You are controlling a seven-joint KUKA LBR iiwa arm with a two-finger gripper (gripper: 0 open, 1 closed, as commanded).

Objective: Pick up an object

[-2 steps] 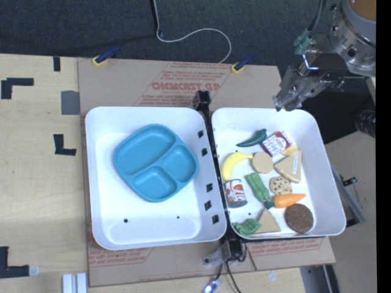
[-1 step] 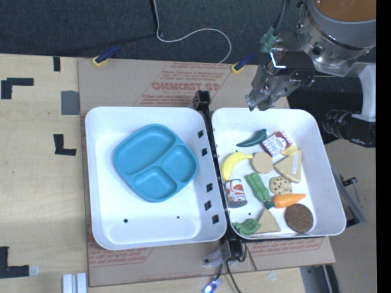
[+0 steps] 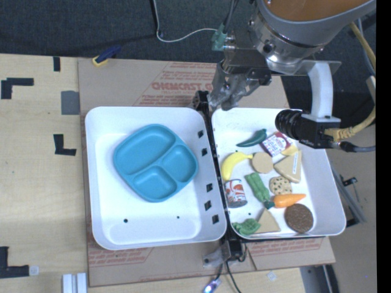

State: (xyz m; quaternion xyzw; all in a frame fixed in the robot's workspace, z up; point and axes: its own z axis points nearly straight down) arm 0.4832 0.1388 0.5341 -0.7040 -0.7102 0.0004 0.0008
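At the far left we see the wooden bench point(image 3: 36, 163) with black tape marks on it, and a sheet of cardboard point(image 3: 153, 81) lying under the two bins. The left bin point(image 3: 104, 224) holds a blue divided plate point(image 3: 156, 162), set at a tilt near the bin's middle, with three compartments.

Moving right, the gripper point(image 3: 221, 100) hangs just above the far end of the seam where the two bins meet, over the upper left corner of the right bin point(image 3: 324, 188). We cannot tell how it is set, because the view there is dark and blurred, and we see nothing held in it.

The things to pick lie clustered in the right bin's middle and near side, apart from the gripper. From left to right we find a yellow banana point(image 3: 233, 163), a small can point(image 3: 236, 192), a green leafy piece point(image 3: 247, 226), a dark green pepper point(image 3: 251, 140), a green cucumber-like piece point(image 3: 258, 187), a round tan biscuit point(image 3: 262, 162), a red and white packet point(image 3: 274, 144), a spotted cookie point(image 3: 279, 185), an orange carrot point(image 3: 288, 199), a pale wedge point(image 3: 291, 165) and a brown round patty point(image 3: 299, 217).
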